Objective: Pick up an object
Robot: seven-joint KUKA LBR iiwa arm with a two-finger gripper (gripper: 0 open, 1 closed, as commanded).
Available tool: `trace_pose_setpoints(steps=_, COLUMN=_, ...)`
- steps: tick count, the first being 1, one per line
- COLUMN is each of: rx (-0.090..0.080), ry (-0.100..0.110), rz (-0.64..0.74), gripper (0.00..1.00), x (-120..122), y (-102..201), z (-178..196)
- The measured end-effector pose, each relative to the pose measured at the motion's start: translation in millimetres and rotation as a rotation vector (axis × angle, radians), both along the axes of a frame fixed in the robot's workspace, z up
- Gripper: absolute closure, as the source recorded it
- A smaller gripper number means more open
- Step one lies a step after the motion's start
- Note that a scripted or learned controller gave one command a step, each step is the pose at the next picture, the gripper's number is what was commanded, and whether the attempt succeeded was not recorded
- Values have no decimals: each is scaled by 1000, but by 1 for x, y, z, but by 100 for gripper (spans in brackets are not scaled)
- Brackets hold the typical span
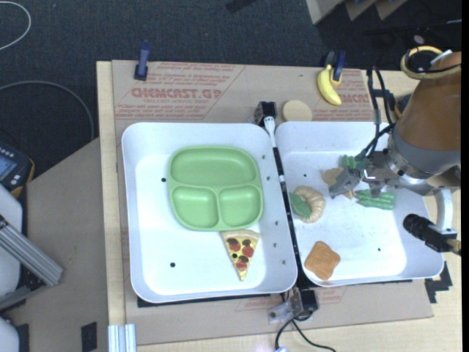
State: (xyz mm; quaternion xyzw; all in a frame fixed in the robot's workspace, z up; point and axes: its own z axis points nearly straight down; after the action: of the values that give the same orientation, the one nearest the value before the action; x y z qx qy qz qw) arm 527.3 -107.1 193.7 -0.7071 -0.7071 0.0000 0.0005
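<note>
My gripper (357,180) hangs low over the right bin (396,266), near its middle right, under the grey and orange arm (432,116). A green leafy toy (379,199) lies right beside and partly under it, and a small tan piece (333,175) sits just to its left. The arm hides what lies directly below the gripper. A tan and green croissant-like toy (308,203) rests left of centre in that bin. Close to the bin's front wall lies a brown bread piece (322,259).
The left bin (143,218) holds a green divided plate (216,187) and a pizza slice (241,251). On the bench behind the bins lie a yellow banana (329,86) and a tan disc (297,111). Black cables (377,101) run beside the arm.
</note>
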Motion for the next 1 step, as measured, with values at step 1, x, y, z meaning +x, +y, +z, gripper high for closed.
trace_pose_setpoints(steps=1, rx=1, ry=6, rz=-4, gripper=0, x=-36, y=-12, z=-114)
